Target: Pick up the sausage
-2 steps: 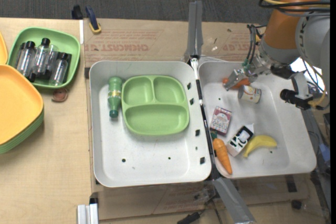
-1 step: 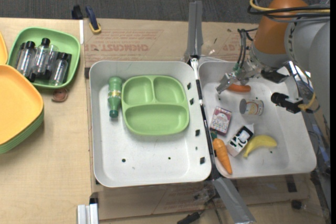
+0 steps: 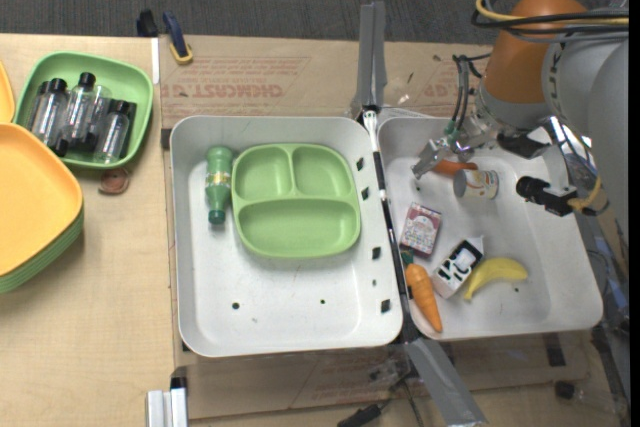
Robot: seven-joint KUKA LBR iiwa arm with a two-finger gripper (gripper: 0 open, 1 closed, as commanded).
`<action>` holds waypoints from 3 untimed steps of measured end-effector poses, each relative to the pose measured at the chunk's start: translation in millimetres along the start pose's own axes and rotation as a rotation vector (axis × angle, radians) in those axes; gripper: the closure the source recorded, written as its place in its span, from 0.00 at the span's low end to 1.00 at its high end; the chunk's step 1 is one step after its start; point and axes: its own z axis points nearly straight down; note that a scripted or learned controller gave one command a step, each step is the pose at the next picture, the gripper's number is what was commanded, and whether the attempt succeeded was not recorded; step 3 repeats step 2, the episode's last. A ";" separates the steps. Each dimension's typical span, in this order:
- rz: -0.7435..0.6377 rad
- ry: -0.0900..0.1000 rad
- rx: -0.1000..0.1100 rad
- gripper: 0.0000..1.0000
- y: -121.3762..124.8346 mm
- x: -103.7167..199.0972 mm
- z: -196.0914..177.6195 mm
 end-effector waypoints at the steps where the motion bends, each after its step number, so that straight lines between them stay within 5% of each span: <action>1: 0.003 -0.001 -0.001 1.00 -0.2 -1.4 -9.5; 2: 0.352 0.000 0.004 1.00 13.4 40.0 -117.2; 3: 0.352 0.000 0.004 1.00 13.4 40.0 -117.2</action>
